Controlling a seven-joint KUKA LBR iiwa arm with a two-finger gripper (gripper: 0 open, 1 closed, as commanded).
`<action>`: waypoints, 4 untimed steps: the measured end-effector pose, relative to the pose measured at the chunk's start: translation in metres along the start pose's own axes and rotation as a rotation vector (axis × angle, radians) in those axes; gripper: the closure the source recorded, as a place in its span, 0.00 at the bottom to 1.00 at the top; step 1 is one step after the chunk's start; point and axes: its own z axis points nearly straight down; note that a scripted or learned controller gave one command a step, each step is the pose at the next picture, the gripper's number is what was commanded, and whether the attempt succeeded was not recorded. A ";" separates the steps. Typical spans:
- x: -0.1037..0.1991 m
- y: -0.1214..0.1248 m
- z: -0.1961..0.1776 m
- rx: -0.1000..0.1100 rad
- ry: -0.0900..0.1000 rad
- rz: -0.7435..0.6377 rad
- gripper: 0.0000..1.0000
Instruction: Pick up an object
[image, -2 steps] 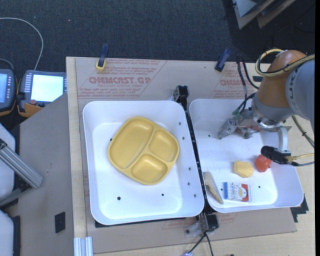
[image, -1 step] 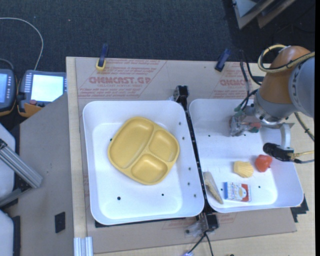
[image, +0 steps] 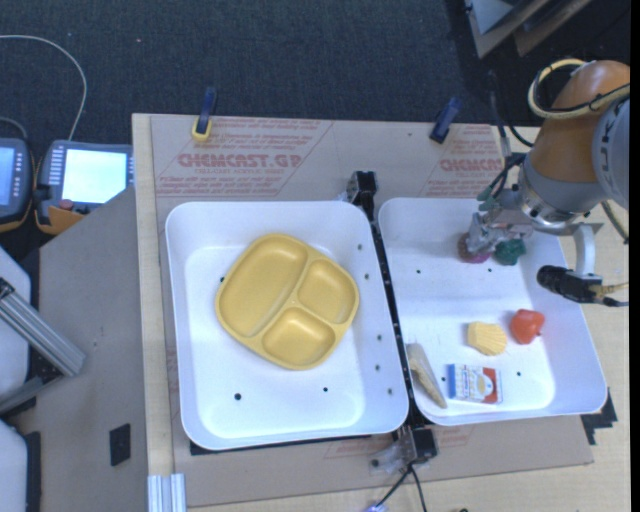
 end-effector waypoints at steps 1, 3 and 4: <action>-0.004 -0.002 -0.064 -0.001 -0.001 0.001 1.00; 0.042 -0.024 -0.100 0.010 0.004 -0.003 1.00; 0.087 -0.047 -0.099 0.011 0.004 -0.003 1.00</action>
